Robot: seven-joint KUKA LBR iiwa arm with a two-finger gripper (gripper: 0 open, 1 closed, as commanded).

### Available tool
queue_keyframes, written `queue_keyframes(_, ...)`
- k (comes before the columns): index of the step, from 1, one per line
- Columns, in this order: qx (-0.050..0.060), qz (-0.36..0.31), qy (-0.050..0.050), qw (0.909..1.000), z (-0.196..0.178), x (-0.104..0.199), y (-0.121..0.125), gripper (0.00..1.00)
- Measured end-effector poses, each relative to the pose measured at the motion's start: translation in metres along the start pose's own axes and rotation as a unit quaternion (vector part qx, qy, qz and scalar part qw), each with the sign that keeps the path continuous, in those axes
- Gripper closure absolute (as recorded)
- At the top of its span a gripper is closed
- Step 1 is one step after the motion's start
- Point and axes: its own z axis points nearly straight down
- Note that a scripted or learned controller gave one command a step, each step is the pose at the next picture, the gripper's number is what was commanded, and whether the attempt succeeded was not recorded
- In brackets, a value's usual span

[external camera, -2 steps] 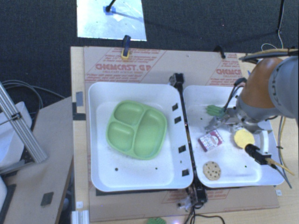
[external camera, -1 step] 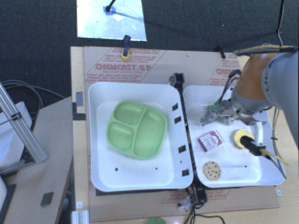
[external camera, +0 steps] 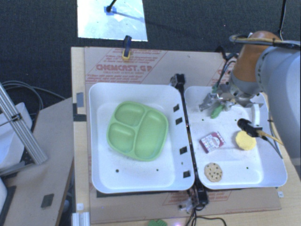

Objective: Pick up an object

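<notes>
You saw the gripper [external camera: 212, 103] low at eleven o'clock in the right bin [external camera: 273, 173], over a green object [external camera: 217, 110]; you could not tell its finger state; a cookie [external camera: 213, 172] lay at seven, a red packet [external camera: 212, 141] centrally, a yellow piece [external camera: 245, 141] at three; the left bin [external camera: 101, 173] held a green plate [external camera: 138, 131].

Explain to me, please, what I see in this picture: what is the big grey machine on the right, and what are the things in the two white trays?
One camera looks down at a slant on a bench. The grey machine with the orange band is a robot arm, reaching in from the right. At its end is a gripper low over the right bin, close to a small green object; whether it holds it I cannot tell. That bin also contains a yellow round piece, a red and white packet and a cookie. The left bin holds a green divided plate.
</notes>
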Motion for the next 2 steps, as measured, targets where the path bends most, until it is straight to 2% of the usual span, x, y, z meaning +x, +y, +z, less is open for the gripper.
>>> queue_keyframes(1,0.001,0.0,0.0,1.0,-0.011,-0.001,-0.001,1.0)
queue_keyframes(2,-0.001,-0.002,0.002,1.0,-0.105,0.064,-0.031,1.0)
